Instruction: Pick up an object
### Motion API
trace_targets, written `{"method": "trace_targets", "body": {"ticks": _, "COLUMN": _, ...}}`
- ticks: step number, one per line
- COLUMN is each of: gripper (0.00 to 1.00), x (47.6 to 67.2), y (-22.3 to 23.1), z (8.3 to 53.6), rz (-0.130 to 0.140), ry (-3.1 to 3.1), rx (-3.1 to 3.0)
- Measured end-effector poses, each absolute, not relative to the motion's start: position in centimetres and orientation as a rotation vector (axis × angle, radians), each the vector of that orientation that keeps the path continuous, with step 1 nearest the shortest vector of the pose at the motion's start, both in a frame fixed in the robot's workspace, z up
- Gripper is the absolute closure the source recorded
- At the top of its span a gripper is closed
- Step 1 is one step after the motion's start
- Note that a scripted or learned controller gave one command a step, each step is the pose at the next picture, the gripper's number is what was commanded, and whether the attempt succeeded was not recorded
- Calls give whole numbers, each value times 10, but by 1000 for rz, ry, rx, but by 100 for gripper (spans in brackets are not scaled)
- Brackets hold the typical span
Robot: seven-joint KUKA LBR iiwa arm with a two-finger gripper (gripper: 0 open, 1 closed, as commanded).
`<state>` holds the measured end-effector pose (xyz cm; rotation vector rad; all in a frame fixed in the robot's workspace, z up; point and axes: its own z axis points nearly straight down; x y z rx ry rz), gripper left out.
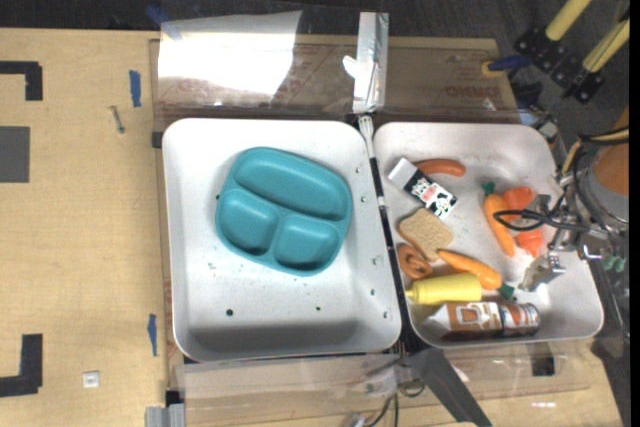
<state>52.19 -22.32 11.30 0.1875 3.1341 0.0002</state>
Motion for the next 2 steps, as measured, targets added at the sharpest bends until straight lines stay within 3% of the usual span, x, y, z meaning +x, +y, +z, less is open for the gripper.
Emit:
{"method": "trace_targets", "body": {"ticks": 1, "gripper": 0, "x": 529, "y": -224, "z": 97, "rz": -8, "ry": 3115, "rx": 208}}
{"method": "trace_targets", "body": {"ticks": 2, "gripper": 0, "x": 530, "y": -166, "z": 89, "rz": 2, "ry": 3113, "rx": 340}}
